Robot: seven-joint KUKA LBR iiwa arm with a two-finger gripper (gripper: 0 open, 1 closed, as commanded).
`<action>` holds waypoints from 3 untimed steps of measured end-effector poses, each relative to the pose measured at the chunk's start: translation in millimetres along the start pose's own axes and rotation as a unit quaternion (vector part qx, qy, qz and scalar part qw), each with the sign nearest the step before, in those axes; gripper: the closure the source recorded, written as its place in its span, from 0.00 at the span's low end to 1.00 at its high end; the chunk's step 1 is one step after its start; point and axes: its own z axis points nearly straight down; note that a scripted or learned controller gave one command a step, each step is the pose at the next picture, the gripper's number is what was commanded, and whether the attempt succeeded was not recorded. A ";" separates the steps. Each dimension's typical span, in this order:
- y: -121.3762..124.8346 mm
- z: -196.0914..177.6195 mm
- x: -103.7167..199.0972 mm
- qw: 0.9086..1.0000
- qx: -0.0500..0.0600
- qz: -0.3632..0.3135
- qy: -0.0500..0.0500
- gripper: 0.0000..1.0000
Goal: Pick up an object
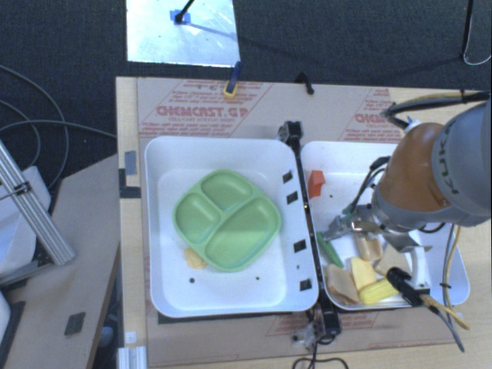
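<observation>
Objects for picking lay crowded in the right bin (338,160), mostly at its near end: a yellow corn-like piece (377,290), a pale yellow wedge (361,270), a tan flat piece (341,284), a thin green strip (329,250) along the bin's left side, and an orange block (316,181) alone toward the far left corner. We saw the gripper (347,225) low over the middle of that bin, with the arm's orange band (415,167) and grey wrist coming in from the right and covering much of the bin floor. We could not tell its state, since the wrist and cables blurred that part of the view.

The relation we judged to matter was this: the heap of yellow and tan pieces lay just nearward of the gripper, toward the front edge of the view, while the orange block lay farther away, up and to the left, and well apart from everything else. The green strip ran lengthwise along the divider (304,221), close beside the gripper's left. We judged the heap the nearer target, though its pieces touched one another, which could spoil a clean pick.

In the left bin (165,206) sat a green divided plate (227,220) with a small yellow piece (194,259) at its near edge.
</observation>
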 end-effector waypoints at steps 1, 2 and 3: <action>5.2 -13.3 -1.4 1.000 -0.005 0.000 -0.001 1.00; -1.2 -1.5 -7.2 1.000 -0.002 -0.002 0.003 1.00; -27.6 -3.0 -5.6 1.000 -0.010 -0.002 -0.001 1.00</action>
